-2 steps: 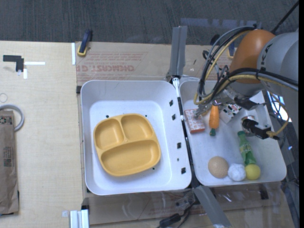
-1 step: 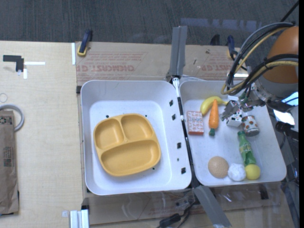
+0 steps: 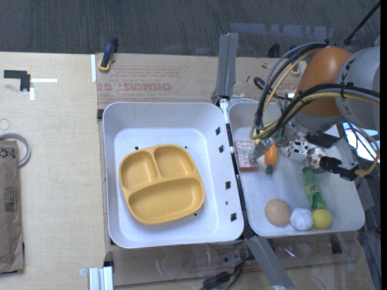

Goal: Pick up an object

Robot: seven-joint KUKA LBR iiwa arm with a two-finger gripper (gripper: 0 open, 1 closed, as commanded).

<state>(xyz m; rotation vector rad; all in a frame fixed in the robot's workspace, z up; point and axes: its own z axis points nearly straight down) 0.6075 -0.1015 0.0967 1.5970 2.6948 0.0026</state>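
Observation:
My gripper (image 3: 264,148) hangs low over the left part of the right bin (image 3: 351,219), under a bundle of cables. A small orange object (image 3: 271,154) with a green end (image 3: 269,169) lies right against the gripper's tip. Whether it is gripped cannot be told. A red and white box (image 3: 245,154) lies just left of the gripper. A tan egg (image 3: 277,212), a white ball (image 3: 301,219) and a yellow ball (image 3: 322,218) sit along the bin's near side. A green tube (image 3: 312,189) lies above the yellow ball.
The left bin (image 3: 115,162) holds a yellow divided plate (image 3: 162,183). A small black and white toy (image 3: 299,147) sits right of the gripper. The grey arm with its orange band (image 3: 323,80) covers the right bin's far corner. A brown bag (image 3: 9,204) lies at the far left.

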